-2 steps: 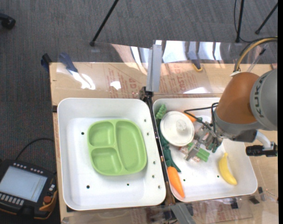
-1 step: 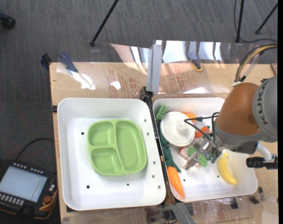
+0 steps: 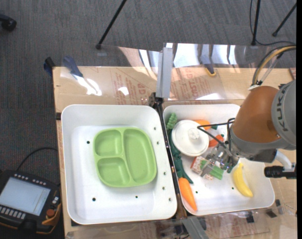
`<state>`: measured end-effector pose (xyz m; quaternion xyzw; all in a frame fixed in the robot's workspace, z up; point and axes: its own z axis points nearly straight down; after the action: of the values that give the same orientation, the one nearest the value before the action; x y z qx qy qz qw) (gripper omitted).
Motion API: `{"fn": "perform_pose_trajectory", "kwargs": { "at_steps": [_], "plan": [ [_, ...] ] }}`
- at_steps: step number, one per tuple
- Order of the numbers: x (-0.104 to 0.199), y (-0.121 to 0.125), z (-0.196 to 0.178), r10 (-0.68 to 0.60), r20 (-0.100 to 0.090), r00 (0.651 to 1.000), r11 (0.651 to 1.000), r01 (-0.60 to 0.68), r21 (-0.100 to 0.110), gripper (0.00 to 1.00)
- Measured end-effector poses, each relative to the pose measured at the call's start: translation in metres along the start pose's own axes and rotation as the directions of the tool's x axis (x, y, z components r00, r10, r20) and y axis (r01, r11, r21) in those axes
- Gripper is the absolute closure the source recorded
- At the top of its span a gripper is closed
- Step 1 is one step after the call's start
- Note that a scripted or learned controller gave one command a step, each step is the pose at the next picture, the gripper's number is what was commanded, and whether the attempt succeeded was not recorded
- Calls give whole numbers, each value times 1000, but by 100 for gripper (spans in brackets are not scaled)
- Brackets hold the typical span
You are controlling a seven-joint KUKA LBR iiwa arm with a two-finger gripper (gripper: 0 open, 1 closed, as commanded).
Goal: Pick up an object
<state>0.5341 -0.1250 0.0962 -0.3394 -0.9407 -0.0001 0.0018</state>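
Camera view: one banana (image 3: 242,181), one carrot (image 3: 187,193).

A single camera looks down from above the counter (image 3: 111,86) at a slant, facing toward grey carpet (image 3: 51,24) that fills the top of the frame. It stands far enough back to take in both white bins whole, the left bin (image 3: 76,118) and the right bin (image 3: 260,195) side by side across the lower half. The arm (image 3: 262,118) enters from the right edge. A pendant (image 3: 24,198) lies at the lower left corner, and tripod legs (image 3: 113,16) cross the carpet.
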Motion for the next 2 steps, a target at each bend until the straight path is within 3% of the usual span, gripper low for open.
{"fn": "perform_pose_trajectory", "kwargs": {
  "at_steps": [1,2],
  "plan": [
    [0,0,0,-1,0,1000,1000,1,0,0],
    [-45,80,12,228,-2,974,974,-228,8,0]
  ]
}}
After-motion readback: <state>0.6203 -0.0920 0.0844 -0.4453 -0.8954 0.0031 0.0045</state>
